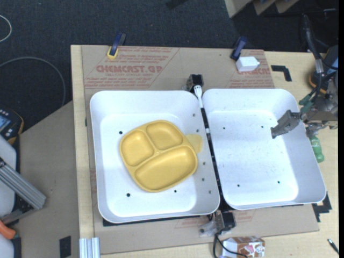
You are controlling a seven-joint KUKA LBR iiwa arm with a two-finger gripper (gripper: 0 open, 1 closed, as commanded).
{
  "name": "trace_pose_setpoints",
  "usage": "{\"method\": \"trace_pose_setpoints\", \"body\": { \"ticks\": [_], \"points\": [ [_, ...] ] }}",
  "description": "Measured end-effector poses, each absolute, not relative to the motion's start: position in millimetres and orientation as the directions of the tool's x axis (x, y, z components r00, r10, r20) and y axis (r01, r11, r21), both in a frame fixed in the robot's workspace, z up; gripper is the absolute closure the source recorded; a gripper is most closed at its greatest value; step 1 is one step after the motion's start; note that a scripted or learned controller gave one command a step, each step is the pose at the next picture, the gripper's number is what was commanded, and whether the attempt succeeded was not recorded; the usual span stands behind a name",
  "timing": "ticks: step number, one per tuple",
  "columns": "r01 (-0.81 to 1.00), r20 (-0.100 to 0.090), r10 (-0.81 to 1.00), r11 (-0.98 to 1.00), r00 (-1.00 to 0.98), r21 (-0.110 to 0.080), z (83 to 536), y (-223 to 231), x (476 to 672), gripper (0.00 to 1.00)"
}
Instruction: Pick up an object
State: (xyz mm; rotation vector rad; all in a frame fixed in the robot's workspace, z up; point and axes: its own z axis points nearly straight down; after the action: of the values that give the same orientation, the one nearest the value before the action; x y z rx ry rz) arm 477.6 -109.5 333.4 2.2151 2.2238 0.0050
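Your yellow divided plate (157, 155) lies in the left bin (102, 144), at nine o'clock from the gripper (281, 126). It looks light, stiff and slick, so pinch its rim.

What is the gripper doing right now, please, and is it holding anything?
Gripper: over the right bin, nothing visible between its tips; open or closed cannot be told. The yellow divided plate lies in the left bin.

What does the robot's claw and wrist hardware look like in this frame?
The claw is dark grey metal, angular and tapering toward its tip. Behind it is a boxy grey mount with dark cables running upward, an orange-yellow piece near the top and a green part below it.
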Motion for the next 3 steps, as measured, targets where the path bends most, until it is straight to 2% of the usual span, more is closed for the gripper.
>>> {"method": "trace_pose_setpoints", "body": {
  "ticks": [2,3],
  "points": [
    [1.0,0.003,1.0,0.011,-0.011,0.016,525.0,34.7,479.9,0.0],
    [1.0,-0.001,1.0,0.002,-0.002,0.006,529.1,30.1,480.2,1.0]
  ]
}}
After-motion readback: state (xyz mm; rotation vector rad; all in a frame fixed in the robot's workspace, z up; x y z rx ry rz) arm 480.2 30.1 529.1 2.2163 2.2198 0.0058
